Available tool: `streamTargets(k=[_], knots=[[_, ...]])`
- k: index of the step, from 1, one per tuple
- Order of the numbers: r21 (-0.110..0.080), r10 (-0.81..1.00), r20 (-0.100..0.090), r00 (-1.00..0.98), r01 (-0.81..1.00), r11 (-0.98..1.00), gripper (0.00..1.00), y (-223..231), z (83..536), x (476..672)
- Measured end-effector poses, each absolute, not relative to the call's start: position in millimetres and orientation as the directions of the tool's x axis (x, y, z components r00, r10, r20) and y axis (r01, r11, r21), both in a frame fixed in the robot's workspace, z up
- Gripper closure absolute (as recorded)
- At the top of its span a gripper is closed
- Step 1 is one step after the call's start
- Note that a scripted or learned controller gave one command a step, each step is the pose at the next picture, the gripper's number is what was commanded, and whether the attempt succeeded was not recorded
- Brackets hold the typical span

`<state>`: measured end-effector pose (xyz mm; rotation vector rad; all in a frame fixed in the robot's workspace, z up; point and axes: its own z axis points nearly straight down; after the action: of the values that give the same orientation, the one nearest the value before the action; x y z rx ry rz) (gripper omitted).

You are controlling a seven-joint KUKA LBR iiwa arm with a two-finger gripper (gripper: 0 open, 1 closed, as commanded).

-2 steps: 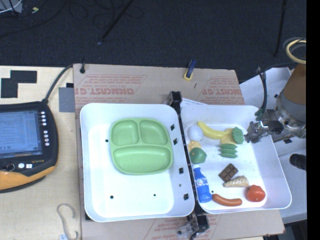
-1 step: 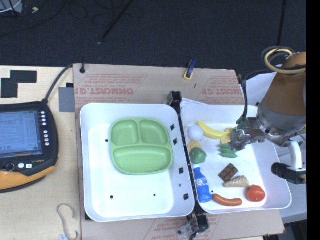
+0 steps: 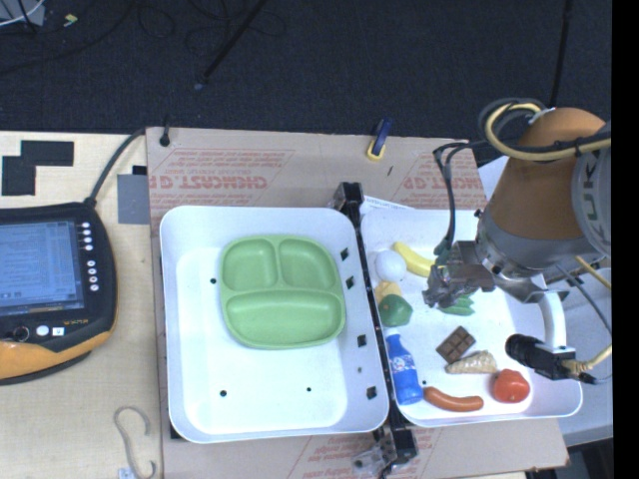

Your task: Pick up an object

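Observation:
The right bin holds several small toys: a yellow banana, a white egg, a green round piece, a brown chocolate block, a beige cone-shaped piece, a red tomato, a red sausage and a blue bottle. My gripper hangs low over the middle of this bin, just right of the banana and above the chocolate block. A dark green scrap lies under it. Nothing shows clearly between its tips.
The left bin holds a green divided plate. A tablet controller lies left of the bins on the bench. A black divider runs between the bins. The arm's orange band looms over the right bin's far side.

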<state>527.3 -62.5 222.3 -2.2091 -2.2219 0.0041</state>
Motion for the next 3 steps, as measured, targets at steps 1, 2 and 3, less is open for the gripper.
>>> streamTargets(k=[1,2,3], knots=[[-0.008,1.000,0.003,-0.005,1.000,0.005,1.00,-16.3,226.6,522.8],[-0.010,1.000,0.002,-0.005,1.000,0.005,1.00,36.7,214.9,507.7],[-0.009,1.000,0.000,-0.001,1.000,0.001,1.00,44.1,218.4,494.2]])
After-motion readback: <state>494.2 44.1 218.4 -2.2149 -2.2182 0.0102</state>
